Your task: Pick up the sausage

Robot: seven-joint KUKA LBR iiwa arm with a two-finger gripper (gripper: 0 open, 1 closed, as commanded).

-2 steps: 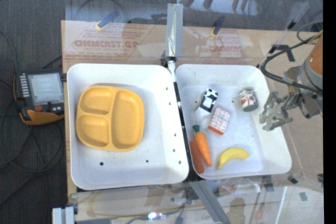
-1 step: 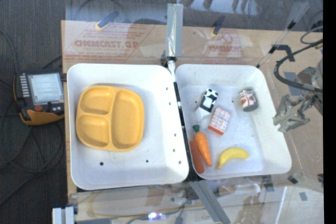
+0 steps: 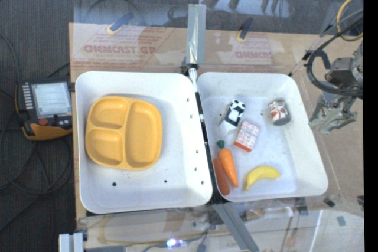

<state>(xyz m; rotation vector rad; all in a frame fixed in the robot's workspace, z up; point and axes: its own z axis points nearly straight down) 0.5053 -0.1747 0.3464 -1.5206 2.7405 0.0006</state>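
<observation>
- Currently the gripper (image 3: 334, 116) hangs beyond the right rim of the right bin (image 3: 307, 144), over the bare bench rather than over the bin's floor.
- Whether the gripper is open or closed cannot be told from this view; nothing is seen held in it.
- From the gripper, the sausage (image 3: 220, 177) lies well apart, across the whole width of the right bin and toward the view's bottom, along that bin's left wall.
- The sausage is reddish brown and lies lengthwise, touching or just beside the carrot (image 3: 228, 166), which sits on the side nearer the gripper.
- Between the gripper and the sausage, nearer the bottom rim, lies a banana (image 3: 262, 176).
- Closest to the gripper is a small can (image 3: 279, 112), just inside the bin's right part.
- Farther from the gripper than the can are a red and white box (image 3: 247, 135) and a black and white carton (image 3: 234, 113).
- Farthest from the gripper, the left bin (image 3: 94, 82) holds a yellow divided plate (image 3: 124, 131).
</observation>
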